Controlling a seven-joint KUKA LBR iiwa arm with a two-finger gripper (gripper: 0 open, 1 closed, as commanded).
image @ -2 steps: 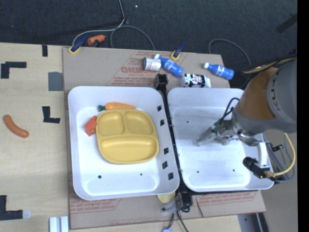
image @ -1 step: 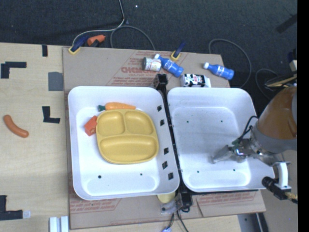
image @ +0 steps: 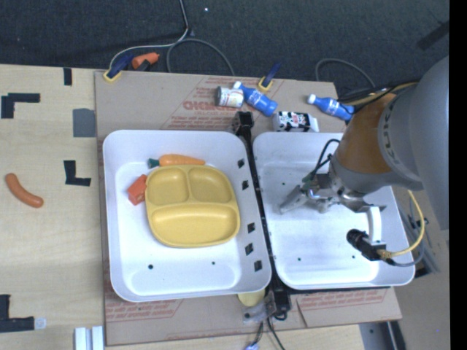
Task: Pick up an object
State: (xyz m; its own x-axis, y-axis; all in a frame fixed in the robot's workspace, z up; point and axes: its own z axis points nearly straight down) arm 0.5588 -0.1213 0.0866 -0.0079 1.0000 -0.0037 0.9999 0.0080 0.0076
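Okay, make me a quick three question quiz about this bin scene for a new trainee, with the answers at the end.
1. True or false: the yellow divided tray lies in the left bin.
2. Which bin is the gripper over? A) left bin B) right bin C) neither
3. What orange item lies along the tray's far edge?

Key:
1. True.
2. B.
3. A toy carrot, inside the left bin.

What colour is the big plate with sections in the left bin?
Yellow. The divided plate shows clearly in the camera view, lying in the left bin.
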